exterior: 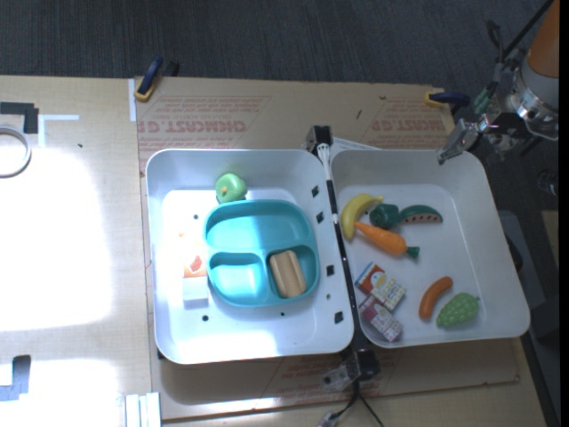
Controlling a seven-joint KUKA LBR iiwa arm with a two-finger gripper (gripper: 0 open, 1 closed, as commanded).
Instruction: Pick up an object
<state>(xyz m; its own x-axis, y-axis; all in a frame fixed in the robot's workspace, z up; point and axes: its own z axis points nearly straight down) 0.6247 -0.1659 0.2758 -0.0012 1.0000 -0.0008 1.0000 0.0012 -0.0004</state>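
carrot (386, 238) beside banana (356, 212)

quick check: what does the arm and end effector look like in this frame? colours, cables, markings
Little of the arm is in frame, at the upper right corner: a grey body with an orange band near the wrist. Below it sits a silvery metal wrist section, then the gripper, built of thin dark and metallic parts. A thin dark cable or rod runs diagonally past the arm toward the top edge. No markings can be read at this size.

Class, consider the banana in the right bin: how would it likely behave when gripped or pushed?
The banana looks like smooth moulded plastic, so probably stiff, light and a bit slippery. Its curve suggests it would pivot rather than roll. It touches the carrot, which a push may shift.
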